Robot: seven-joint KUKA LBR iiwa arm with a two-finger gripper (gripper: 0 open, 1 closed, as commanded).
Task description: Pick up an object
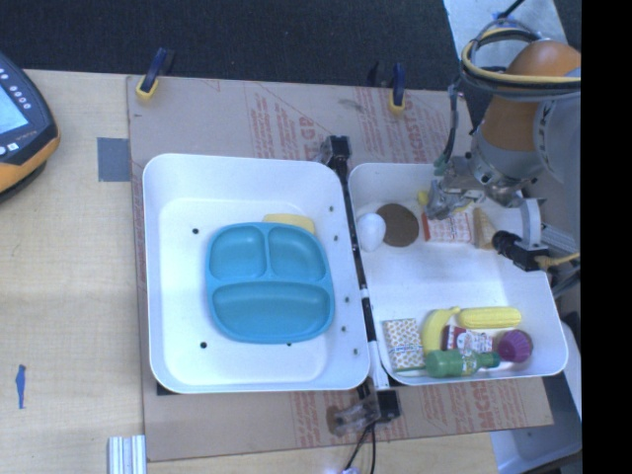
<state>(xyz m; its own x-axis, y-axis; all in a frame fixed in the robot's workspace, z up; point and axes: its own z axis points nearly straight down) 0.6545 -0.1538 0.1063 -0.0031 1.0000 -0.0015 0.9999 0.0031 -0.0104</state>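
My gripper (pixel 446 199) hangs low over the far part of the right bin (pixel 464 284), right above a red-and-white packet (pixel 450 228). A brown round cookie (pixel 400 225) and a white ball (pixel 370 230) lie just left of it, and a tan piece (pixel 484 228) lies to its right. At the bin's near edge lie a banana (pixel 434 327), a corn cob (pixel 490 316), a purple item (pixel 514 346), a green bottle (pixel 457 364) and a cracker packet (pixel 402 344).
The left bin (pixel 178 265) holds a blue divided plate (pixel 270 282) with a yellow item (pixel 289 223) tucked behind it. A black bracket (pixel 339 150) sits where the bins meet at the far side. An orange-and-grey pendant (pixel 20 117) lies at the far left.
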